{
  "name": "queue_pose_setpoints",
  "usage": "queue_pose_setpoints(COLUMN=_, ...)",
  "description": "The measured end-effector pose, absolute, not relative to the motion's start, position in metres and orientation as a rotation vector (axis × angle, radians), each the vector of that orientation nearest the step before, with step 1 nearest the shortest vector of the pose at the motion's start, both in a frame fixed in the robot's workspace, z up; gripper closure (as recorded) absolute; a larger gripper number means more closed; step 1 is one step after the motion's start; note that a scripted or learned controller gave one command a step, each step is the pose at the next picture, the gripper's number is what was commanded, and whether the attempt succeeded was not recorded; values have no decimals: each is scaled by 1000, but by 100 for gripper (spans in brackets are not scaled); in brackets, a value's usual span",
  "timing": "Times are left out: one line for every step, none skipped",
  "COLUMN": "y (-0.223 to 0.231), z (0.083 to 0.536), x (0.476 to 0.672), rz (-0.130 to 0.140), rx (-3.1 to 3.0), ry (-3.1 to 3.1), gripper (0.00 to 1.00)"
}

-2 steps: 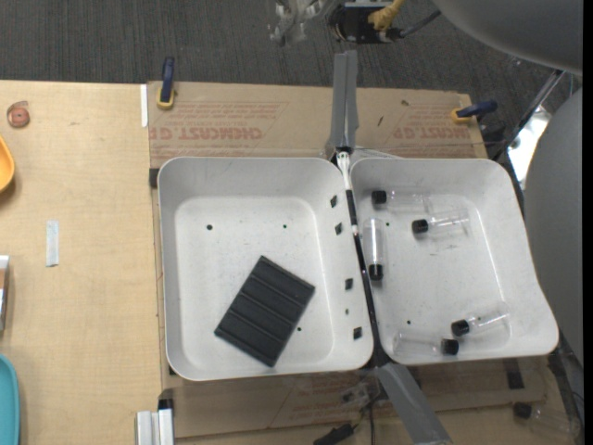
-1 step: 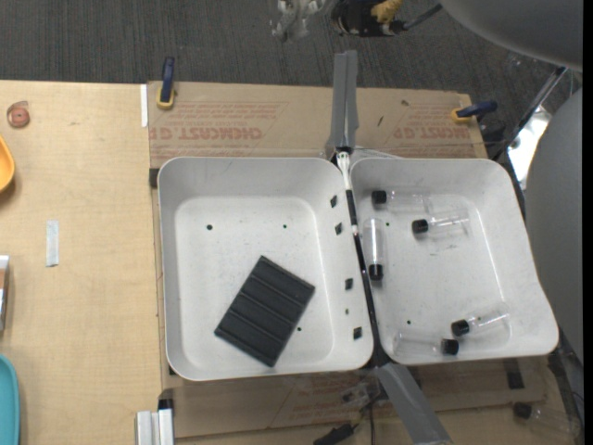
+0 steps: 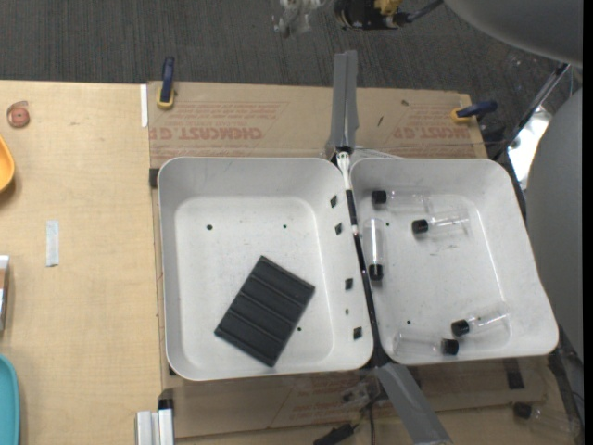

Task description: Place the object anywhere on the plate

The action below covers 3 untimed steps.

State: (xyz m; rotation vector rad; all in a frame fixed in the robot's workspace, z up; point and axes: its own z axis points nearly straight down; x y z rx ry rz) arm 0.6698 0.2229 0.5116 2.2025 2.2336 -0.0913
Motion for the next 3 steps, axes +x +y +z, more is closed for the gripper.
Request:
queue_pose_setpoints(y=223, z=519, x=671, rz=-96, rx=2203, ry=2233, gripper=100)
queue_pose_setpoints(y=222, z=526, x=672, rz=-102, rx=2203, ry=2232, gripper=100)
queue_pose_setpoints(y=222, z=533, x=673, rz=-107, rx=2203, ry=2231, gripper=100)
